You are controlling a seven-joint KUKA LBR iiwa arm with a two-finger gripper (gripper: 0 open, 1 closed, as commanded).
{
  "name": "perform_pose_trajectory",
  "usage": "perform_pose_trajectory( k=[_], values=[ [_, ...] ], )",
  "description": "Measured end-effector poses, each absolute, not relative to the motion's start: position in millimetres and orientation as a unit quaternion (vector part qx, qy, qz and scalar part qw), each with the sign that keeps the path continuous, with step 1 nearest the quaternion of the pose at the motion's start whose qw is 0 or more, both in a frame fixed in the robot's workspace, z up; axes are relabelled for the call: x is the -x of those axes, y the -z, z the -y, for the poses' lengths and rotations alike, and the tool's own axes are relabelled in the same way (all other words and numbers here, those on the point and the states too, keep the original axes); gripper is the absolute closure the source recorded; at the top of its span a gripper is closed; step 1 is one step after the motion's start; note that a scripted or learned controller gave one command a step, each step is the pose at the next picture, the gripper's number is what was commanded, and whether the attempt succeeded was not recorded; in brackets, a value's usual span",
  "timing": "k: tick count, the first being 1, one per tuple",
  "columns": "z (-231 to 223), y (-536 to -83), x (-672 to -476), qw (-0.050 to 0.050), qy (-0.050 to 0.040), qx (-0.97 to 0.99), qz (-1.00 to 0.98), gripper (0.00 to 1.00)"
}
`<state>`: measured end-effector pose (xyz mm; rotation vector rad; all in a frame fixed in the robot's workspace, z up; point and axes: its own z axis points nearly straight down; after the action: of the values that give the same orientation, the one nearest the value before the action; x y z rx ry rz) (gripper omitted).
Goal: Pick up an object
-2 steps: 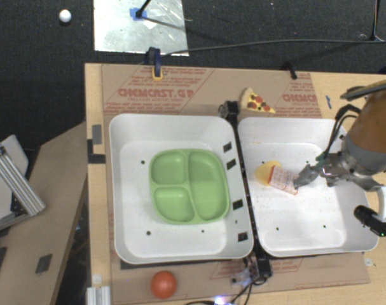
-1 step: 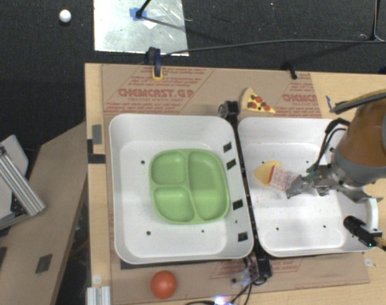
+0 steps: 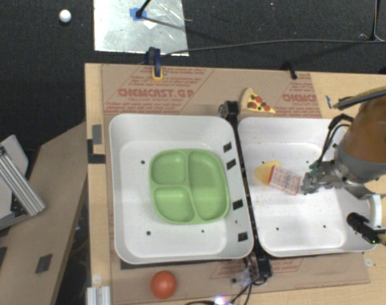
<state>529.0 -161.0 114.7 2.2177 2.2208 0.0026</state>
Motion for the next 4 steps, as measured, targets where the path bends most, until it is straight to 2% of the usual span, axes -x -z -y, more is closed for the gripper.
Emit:
perform_pose_trajectory(
  k=[1, 2, 3, 4],
  values=[
    [158.0, -178.5, -533.7, 0.004, -0.0022, -0.705, -0.709, 1.0],
    [158.3, -218.5, -535.5, 0.003, -0.0018, -0.706, -0.709, 1.0],
    [109.9, -226.5, -544.5, 0.001, -0.0019, -0.704, -0.711, 1.0],
    [55.2, -236.2, -563.2, 0.0, -0.0018, -0.703, -0.711, 1.0]
  ],
)
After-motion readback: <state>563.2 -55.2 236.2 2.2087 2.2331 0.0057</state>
